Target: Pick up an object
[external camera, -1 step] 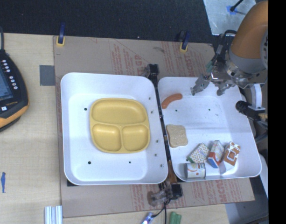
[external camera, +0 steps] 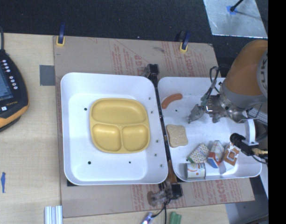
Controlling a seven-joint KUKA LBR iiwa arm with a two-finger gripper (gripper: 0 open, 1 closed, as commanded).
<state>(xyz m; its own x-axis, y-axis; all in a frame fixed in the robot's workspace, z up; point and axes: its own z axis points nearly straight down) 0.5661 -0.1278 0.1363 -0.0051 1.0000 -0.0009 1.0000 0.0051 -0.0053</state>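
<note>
This was a robotics lab or test cell. A wooden bench (external camera: 26, 162) carried a cardboard sheet (external camera: 115, 55) held by yellow-and-blue clamps (external camera: 60, 37) along its upper edge, with two white bins (external camera: 73, 125) laid side by side on it. At the frame's left edge lay a teach pendant (external camera: 5, 94) (orange-rimmed, with a screen and buttons). An industrial arm (external camera: 243, 78) reached in from the right. Toy food (external camera: 177, 135) sat in the right bin, a yellow divided plate (external camera: 119, 125) in the left.

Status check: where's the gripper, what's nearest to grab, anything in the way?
Gripper low over right bin, nothing seen between fingers. Sausage and bread slice nearest, both loose. Small packages clustered at near edge.
</note>
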